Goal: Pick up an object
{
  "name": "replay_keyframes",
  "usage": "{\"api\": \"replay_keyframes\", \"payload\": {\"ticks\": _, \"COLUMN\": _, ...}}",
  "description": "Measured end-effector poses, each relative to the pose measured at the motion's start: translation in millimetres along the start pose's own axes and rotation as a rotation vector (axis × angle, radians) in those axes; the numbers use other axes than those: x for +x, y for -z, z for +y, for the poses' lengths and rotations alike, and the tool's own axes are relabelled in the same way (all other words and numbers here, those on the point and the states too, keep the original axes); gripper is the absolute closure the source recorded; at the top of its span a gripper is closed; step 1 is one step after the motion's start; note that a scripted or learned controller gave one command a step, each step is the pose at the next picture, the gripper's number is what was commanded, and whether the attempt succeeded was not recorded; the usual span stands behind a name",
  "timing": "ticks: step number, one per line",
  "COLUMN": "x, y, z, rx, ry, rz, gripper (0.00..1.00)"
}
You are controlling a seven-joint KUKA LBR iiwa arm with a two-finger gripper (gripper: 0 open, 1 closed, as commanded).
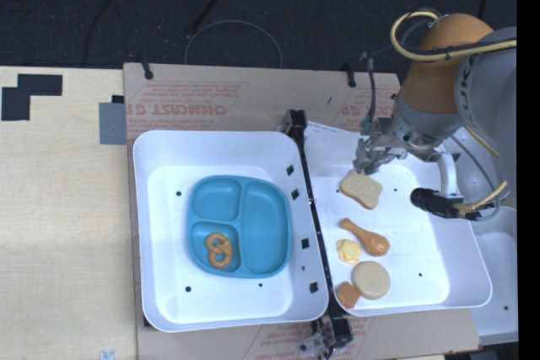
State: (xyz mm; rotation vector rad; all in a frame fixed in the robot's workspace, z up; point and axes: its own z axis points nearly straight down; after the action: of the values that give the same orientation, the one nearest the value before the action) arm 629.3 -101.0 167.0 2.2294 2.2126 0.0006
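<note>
A: Where is the claw (369, 162) right now?

B: Low over the right bin (460, 265), near its back edge. The bread slice (361, 190) lies just below it, toward the camera. The tips look close to the bread's top edge, though I cannot tell if they touch it.

A: Is it gripping anything?

B: Nothing shows between the tips. How wide they stand I cannot tell; they are small and dark from this height.

A: What else lies near?

B: Farther toward the camera from the claw are a drumstick (366, 237), a small yellow piece (348, 250), a round tan cookie (370, 279) and an orange bit (347, 294) against it. Well off to the claw's far side, in the left bin (160, 282), a blue divided plate (239, 225) holds a pretzel (219, 249).

A: So how far along is the pick?

B: Early, I'd judge. Everything rests on the bin floor; nothing is lifted. The approach to the bread seems made, but closing on it and raising it are left.
</note>
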Motion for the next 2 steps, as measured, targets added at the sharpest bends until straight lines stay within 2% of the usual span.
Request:
{"api": "replay_keyframes", "payload": {"ticks": 1, "x": 4.2, "y": 61.4, "z": 5.4, "rx": -0.004, "ry": 0.009, "rz": 0.000, "gripper": 1.00}}
{"api": "replay_keyframes", "payload": {"ticks": 2, "x": 2.7, "y": 103.9, "z": 5.8, "rx": -0.001, "ry": 0.008, "rz": 0.000, "gripper": 1.00}}
